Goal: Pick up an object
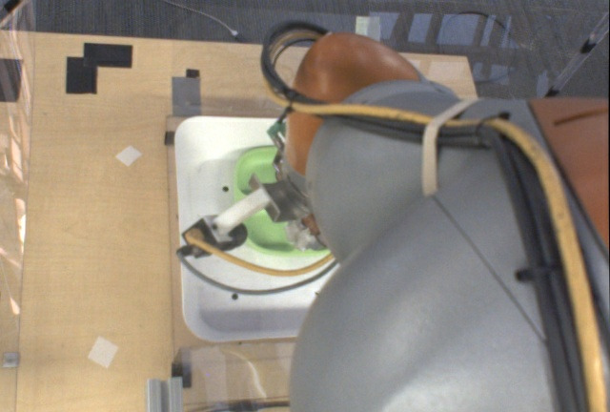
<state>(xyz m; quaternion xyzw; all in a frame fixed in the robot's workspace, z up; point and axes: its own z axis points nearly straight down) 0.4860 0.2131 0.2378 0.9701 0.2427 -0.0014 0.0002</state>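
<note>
A light green round object [252, 170], like a shallow dish, lies in the middle of the left white bin [205, 305]. My gripper [294, 215] is low over the green object's right half, and the grey arm with its orange band covers that side. Whether the gripper touches the green object is hidden by the wrist.
The arm's bulk hides the right bin and the left bin's right part. The bin's left and front floor shows bare white. Wooden bench top stretches to the left, with black markers [95, 65] at the back left and small pale tags [128, 155].
</note>
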